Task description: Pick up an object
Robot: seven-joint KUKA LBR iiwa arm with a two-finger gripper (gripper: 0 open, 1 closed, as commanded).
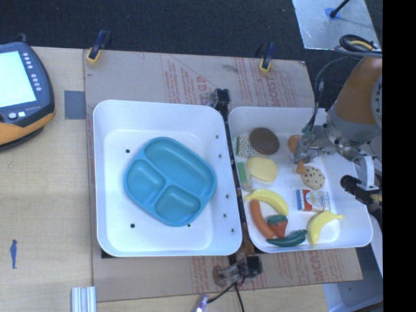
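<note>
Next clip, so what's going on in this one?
A grey and orange robot arm reaches in from the right over the right bin, which is crowded with toy food: two bananas, a carrot, a brown cookie and more. Its gripper sits low at the bin's upper part, beside an orange piece. Nothing is visibly held. The left bin holds a blue divided tray.

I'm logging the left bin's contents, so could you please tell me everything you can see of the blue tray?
The blue tray is a light blue, plastic-looking dish with rounded corners, divided by raised ridges into three compartments: one long one and two smaller ones. It lies flat and right side up on the floor of the left bin, turned at a slant to the bin's walls and roughly central. It holds nothing, and only the bin floor touches it.
</note>
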